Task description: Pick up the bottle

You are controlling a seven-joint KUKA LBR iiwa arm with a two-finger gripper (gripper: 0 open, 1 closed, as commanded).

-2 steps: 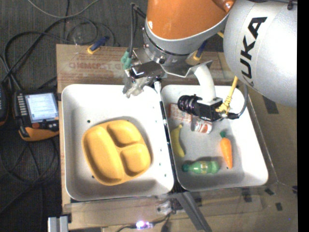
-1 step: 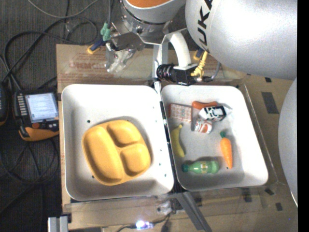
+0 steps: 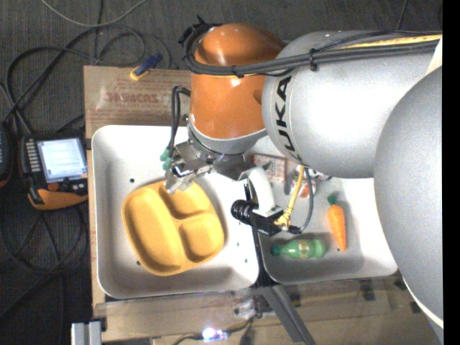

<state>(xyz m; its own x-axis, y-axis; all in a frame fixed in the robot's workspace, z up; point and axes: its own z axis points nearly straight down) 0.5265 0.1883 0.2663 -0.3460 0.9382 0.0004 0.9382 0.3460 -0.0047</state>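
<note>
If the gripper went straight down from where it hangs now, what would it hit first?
Most likely the yellow divided plate in the left bin: the gripper hangs over the plate's upper rim. Depth is hard to judge from this slanted view. The green bottle lies in the right bin, well off that line.

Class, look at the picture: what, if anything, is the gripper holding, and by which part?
Nothing. The gripper hangs over the yellow divided plastic plate; the green plastic bottle lies apart in the other white bin.
</note>
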